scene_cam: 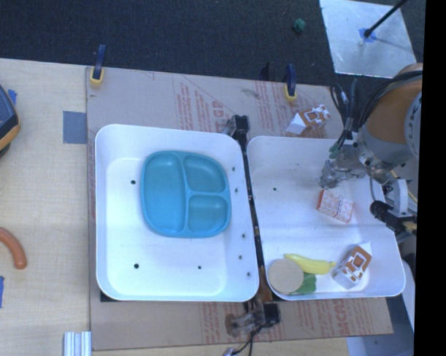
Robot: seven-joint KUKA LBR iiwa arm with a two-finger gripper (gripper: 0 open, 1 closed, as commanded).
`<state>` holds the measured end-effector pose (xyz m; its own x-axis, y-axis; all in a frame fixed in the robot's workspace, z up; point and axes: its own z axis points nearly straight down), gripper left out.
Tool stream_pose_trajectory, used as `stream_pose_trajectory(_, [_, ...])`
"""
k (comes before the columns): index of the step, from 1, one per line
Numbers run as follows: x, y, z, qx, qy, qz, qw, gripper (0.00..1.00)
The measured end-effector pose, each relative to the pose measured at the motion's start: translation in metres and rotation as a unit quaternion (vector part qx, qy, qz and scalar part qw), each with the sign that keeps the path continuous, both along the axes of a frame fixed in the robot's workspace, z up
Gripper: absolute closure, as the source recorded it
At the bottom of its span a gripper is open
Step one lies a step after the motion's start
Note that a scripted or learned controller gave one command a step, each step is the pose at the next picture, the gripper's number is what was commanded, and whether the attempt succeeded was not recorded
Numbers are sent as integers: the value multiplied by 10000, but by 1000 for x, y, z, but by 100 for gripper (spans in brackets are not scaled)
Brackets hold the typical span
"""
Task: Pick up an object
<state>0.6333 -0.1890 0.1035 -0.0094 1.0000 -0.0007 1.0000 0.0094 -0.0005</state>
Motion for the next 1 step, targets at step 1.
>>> stream_pose_trajectory(1, [0,0,0,0,2,3,10000,0])
